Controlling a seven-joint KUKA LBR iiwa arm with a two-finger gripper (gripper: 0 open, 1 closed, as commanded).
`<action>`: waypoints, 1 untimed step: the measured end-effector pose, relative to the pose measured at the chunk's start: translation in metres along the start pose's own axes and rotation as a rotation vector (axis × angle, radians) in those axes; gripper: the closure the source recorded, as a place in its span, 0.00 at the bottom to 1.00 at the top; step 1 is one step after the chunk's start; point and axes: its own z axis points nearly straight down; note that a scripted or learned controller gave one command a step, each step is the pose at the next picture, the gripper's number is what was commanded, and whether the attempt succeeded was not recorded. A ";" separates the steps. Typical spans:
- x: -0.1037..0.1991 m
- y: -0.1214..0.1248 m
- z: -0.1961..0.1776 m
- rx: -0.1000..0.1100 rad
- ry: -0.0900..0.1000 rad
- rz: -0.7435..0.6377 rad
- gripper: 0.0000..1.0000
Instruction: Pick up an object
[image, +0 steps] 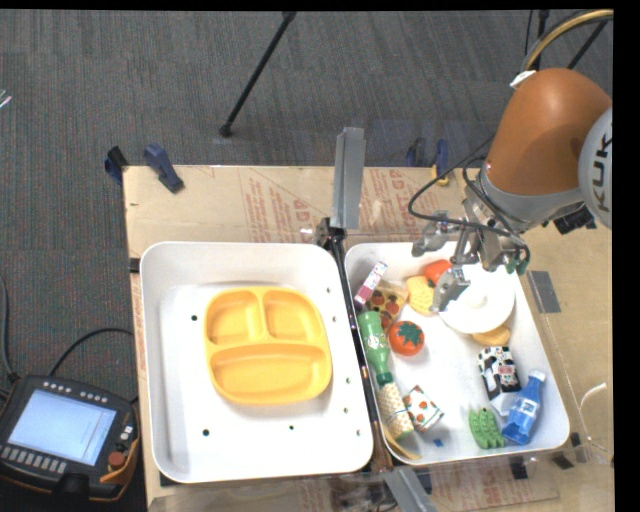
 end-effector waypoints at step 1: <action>0.056 -0.012 0.126 -0.002 0.017 0.033 0.00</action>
